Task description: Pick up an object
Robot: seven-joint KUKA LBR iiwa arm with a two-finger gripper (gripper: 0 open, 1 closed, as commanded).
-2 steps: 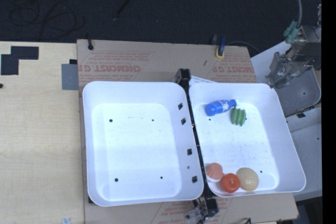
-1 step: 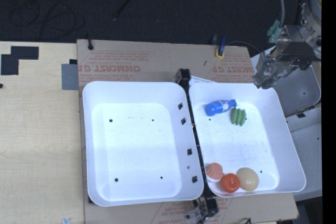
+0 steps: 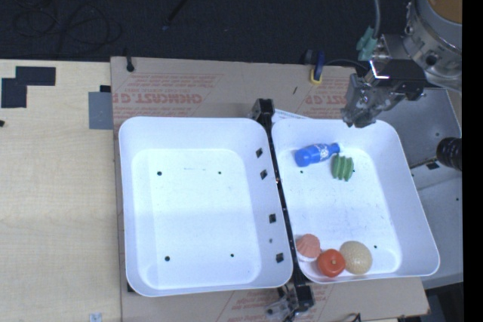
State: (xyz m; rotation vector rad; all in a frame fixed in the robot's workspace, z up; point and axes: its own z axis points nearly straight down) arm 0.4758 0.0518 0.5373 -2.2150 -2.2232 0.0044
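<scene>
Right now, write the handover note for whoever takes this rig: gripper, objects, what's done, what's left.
Gripper: above the far rim of the right bin, nothing visible between its fingers; whether they are open or shut cannot be told from here.
Objects, all in the right bin: blue bottle lying on its side near the far end, green object just right of it; pink piece, red tomato-like ball and beige ball clustered at the near edge.
Done: nothing picked yet.
Left: descend, grasp one object, lift. The bottle and green object look closest to the gripper.
</scene>
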